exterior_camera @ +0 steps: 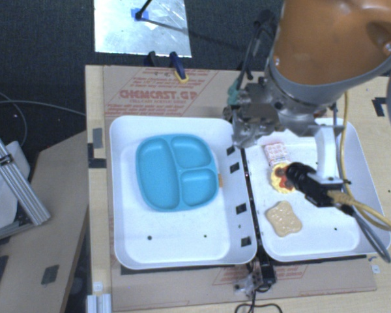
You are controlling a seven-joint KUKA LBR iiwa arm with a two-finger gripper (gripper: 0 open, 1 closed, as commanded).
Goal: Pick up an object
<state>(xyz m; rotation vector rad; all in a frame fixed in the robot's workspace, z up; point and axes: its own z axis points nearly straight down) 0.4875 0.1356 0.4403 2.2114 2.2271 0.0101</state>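
From my station, the sky-blue three-compartment plastic plate (177, 171) sits in the left white bin (127, 240); right of it lie a pink-white wrapper (275, 152), yellow-red toy (280, 178) and tan cracker-shaped piece (284, 218); the gripper (244, 135) hangs above the divider, its opening I cannot tell; I'd centre over the cracker, well apart from neighbours, before descending.
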